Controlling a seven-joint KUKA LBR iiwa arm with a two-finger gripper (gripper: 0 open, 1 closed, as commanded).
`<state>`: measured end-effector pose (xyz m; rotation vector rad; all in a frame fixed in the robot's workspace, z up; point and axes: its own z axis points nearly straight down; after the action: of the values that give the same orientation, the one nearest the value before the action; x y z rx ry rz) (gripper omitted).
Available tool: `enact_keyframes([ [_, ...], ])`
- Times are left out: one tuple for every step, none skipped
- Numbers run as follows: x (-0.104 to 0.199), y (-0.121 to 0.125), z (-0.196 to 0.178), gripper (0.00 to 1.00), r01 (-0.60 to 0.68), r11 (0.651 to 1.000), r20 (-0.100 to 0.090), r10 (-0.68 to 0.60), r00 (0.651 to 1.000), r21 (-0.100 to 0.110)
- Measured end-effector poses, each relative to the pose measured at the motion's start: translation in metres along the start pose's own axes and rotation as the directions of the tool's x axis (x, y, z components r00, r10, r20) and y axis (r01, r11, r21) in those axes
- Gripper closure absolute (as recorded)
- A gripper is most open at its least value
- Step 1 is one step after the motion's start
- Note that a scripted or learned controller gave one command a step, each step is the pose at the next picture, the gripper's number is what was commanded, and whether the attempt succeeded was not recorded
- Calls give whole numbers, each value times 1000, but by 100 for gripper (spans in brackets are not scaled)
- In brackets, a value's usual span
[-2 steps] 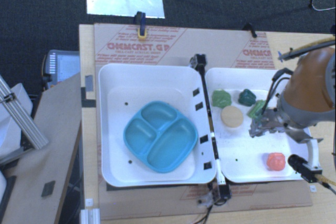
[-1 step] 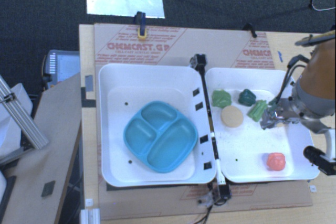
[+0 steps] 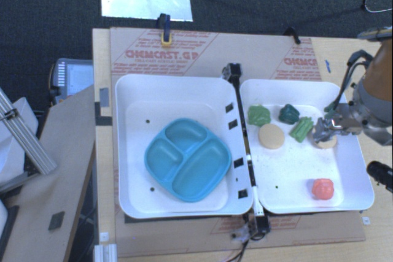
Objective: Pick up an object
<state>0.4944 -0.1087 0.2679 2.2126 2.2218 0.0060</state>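
Observation:
The right bin (image 3: 353, 193) holds a light green lumpy piece (image 3: 258, 115), a dark green piece (image 3: 288, 113), a green ridged piece (image 3: 301, 129), a round tan disc (image 3: 271, 136) and a red lumpy piece (image 3: 322, 189). My gripper (image 3: 323, 132) reaches in from the right and sits low over a pale tan object (image 3: 327, 143) at the bin's right side, just right of the green ridged piece. The tan object is mostly hidden under the gripper.
The left bin (image 3: 132, 193) holds a blue divided plate (image 3: 187, 158). A black divider with clips (image 3: 241, 144) runs between the bins. Cardboard (image 3: 184, 55) lies under both bins. A cable (image 3: 344, 86) loops by the arm's wrist.

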Motion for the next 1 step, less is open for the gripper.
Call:
enact_keyframes([
  [54,-7,6,100,5,1000,-3,-5,1000,5],
])
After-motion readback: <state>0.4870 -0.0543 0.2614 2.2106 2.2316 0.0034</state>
